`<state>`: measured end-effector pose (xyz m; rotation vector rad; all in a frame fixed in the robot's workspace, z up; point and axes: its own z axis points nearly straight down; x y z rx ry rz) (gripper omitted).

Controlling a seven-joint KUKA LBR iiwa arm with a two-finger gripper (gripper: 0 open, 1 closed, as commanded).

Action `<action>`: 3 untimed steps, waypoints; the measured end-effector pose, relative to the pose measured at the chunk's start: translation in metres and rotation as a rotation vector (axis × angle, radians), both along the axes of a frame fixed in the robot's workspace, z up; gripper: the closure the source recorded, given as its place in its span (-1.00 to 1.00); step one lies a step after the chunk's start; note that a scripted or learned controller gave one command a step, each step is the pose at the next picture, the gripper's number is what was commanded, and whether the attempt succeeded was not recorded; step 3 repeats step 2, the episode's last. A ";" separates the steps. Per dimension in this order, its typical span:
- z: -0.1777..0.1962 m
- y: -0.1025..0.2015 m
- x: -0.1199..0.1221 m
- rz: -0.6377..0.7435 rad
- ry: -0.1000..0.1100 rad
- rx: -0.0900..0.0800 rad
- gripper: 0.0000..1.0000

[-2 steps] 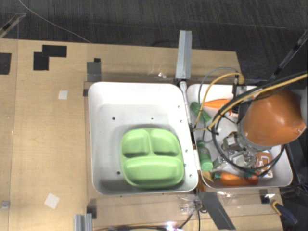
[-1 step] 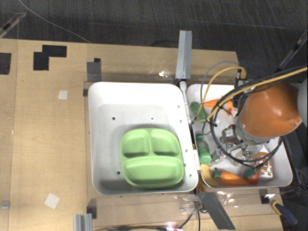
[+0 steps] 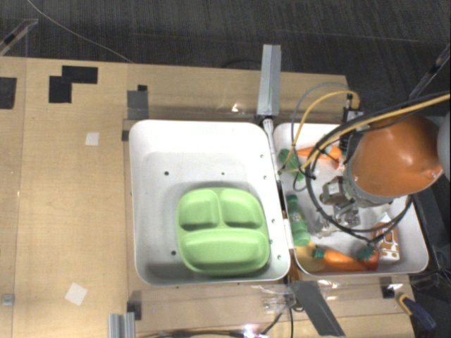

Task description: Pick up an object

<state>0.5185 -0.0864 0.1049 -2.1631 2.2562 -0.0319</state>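
Note:
The arm's orange band (image 3: 391, 157) hangs over the right bin (image 3: 416, 259), with the gripper (image 3: 337, 201) below it, low among the bin's contents. An orange carrot (image 3: 340, 260) with a green end lies along the bin's front wall. Small green pieces (image 3: 299, 224) sit by the left wall, and another green piece (image 3: 287, 158) lies further back. An orange item (image 3: 310, 153) shows at the back, partly hidden by cables. A brown and white packet (image 3: 389, 245) lies at the front right. The wrist hides whatever lies directly under it.
The left bin (image 3: 155, 146) holds a green divided plate (image 3: 223, 229) at its front right. Black and yellow cables (image 3: 317, 111) loop over the back of the right bin. A metal post (image 3: 269, 83) stands behind the divider between the bins.

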 end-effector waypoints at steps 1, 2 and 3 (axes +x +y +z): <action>0.055 -0.021 0.079 -0.065 0.012 0.006 1.00; 0.091 -0.046 0.134 -0.153 0.013 0.008 1.00; 0.091 -0.046 0.134 -0.153 0.013 0.008 1.00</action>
